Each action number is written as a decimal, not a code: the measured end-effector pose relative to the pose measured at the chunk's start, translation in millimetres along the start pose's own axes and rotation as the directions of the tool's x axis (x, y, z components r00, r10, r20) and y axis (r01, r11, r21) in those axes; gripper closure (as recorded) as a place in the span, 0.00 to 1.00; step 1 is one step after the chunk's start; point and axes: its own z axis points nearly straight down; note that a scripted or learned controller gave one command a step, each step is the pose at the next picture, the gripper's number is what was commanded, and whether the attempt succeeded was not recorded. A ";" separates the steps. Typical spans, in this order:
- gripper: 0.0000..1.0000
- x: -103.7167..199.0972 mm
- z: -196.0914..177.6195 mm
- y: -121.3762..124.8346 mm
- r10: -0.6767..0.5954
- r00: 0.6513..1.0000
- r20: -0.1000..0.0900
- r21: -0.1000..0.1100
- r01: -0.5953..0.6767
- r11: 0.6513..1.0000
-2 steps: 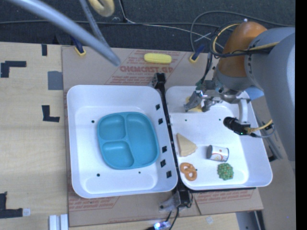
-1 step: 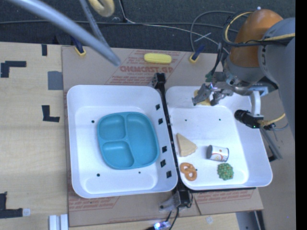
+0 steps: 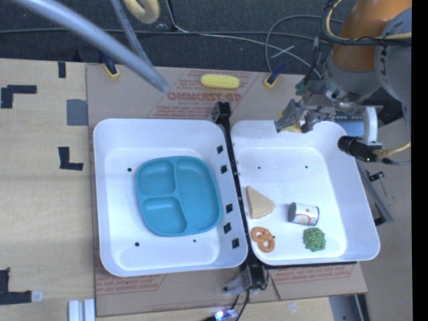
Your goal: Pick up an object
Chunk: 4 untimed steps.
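Nearest to us, along the front of the right bin [image 3: 348,199], we see a pretzel [image 3: 263,239] on the left and a small green broccoli floret [image 3: 313,239] on the right, well apart from each other. Just behind them lie a pale wedge of cheese [image 3: 259,202], close to the divider between the bins, and a small can [image 3: 303,214] tipped on its side, just above the broccoli. None of these four things touches another.

In the left bin [image 3: 110,179] we find a blue divided plate [image 3: 178,195], lying flat near the middle, with three compartments.

Further back, the gripper [image 3: 294,122] hangs over the far rim of the right bin, near its back edge and well apart from every object. We see its fingers spread apart with nothing between them. Above it rises the grey arm [image 3: 391,65] with its orange band [image 3: 369,25], coming in from the right.

Farthest off, on the cardboard sheet covering the tabletop [image 3: 40,179] behind the bins, we see a yellow banana-like piece [image 3: 219,81] lying by itself.
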 end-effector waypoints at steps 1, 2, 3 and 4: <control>1.00 0.3 -4.5 0.2 0.001 1.000 -0.001 0.006 -0.001 1.000; 1.00 50.1 3.8 -24.5 -0.002 1.000 -0.002 0.008 0.002 1.000; 1.00 99.0 0.5 -36.9 -0.004 1.000 -0.002 0.008 0.004 1.000; 1.00 149.1 -0.3 -47.6 -0.003 1.000 -0.001 0.008 0.003 1.000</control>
